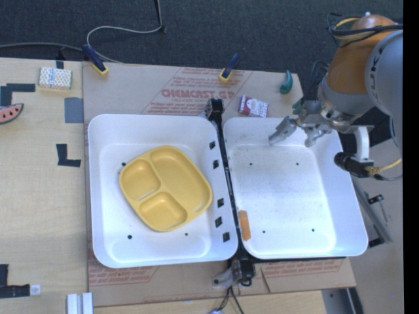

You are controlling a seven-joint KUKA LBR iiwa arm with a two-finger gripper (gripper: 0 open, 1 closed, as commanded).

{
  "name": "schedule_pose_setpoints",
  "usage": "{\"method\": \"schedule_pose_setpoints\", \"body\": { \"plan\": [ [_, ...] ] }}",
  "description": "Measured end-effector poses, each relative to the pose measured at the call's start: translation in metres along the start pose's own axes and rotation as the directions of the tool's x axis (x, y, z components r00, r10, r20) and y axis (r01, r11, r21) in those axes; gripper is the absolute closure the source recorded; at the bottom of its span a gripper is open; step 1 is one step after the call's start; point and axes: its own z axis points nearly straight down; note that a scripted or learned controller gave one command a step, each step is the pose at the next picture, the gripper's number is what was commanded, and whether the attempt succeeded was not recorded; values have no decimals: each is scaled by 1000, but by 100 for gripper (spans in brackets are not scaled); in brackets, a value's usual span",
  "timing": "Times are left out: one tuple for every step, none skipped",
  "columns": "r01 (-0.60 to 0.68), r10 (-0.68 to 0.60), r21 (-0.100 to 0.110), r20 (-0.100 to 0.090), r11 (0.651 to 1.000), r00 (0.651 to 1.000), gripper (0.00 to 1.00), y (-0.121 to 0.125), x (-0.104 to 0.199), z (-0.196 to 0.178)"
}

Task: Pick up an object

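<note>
A robotics lab or test bench, by the look of it; two white bins (98, 175) sit on printed cardboard (190, 93) held by spring clamps (95, 57) (blue and yellow); black tape marks (65, 154) dot the wooden benchtop; a cable (131, 28) trails over dark carpet (229, 12).

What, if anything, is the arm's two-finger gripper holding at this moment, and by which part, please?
Nothing. The two-finger gripper hangs open over the far edge of the right white bin, with no object between its fingers. The yellow divided plastic tray lies untouched in the left white bin.

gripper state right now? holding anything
gripper: open, nothing between its fingers, above the far edge of the right bin.
</note>
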Motion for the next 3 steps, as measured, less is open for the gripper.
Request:
{"method": "schedule_pose_setpoints", "body": {
  "plan": [
    [0, 0, -4, 1, 1000, 1000, 0, 18, -5, 109],
    [1, 0, -6, 2, 1000, 1000, 100, 18, -5, 99],
    [2, -2, -3, -1, 1000, 1000, 100, 38, 79, 10]
  ]
}}
